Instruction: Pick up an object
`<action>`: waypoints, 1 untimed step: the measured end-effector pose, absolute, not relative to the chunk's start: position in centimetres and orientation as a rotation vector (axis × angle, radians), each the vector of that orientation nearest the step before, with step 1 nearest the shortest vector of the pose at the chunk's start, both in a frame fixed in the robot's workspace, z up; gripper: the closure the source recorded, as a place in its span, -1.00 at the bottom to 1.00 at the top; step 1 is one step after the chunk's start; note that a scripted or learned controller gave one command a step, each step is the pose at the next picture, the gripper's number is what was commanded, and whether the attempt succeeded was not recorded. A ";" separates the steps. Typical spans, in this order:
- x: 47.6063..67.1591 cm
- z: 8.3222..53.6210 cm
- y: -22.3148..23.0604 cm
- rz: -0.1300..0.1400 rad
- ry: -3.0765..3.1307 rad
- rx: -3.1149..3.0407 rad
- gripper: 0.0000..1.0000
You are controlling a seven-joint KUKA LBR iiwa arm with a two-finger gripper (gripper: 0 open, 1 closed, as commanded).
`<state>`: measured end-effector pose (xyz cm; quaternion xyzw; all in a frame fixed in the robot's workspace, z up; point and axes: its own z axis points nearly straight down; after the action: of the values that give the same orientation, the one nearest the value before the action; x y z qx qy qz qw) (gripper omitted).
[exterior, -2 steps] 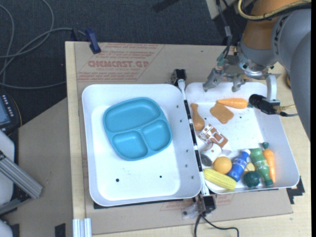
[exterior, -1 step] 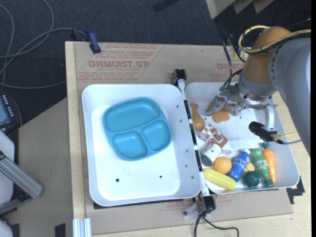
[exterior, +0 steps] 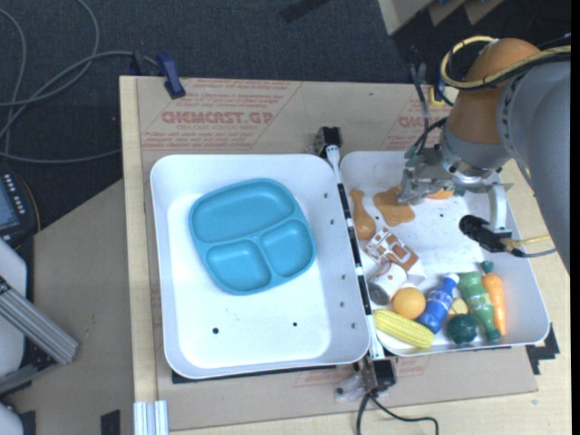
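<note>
Camera view: the gripper (exterior: 419, 181) hangs low over the far end of the right bin (exterior: 535, 320), directly above a tan food piece (exterior: 395, 210), placed, by judgement, to try a grasp on it; whether it is released or clenched cannot be told, and nothing is seen held. The other candidates lie nearer the camera than the tan food piece in the same bin: an orange ball (exterior: 409, 302), a corn cob (exterior: 403, 329), a blue bottle (exterior: 439, 303) and a carrot (exterior: 495, 301); left of that bin, the left bin (exterior: 181, 333) holds a blue divided plate (exterior: 251, 235), likely a drop site.
</note>
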<state>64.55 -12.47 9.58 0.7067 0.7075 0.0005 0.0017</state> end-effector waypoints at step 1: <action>60.8 8.6 -10.5 0.000 2.219 2.222 1.00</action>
<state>60.82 -10.48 8.60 0.7075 0.7067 0.0002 0.0007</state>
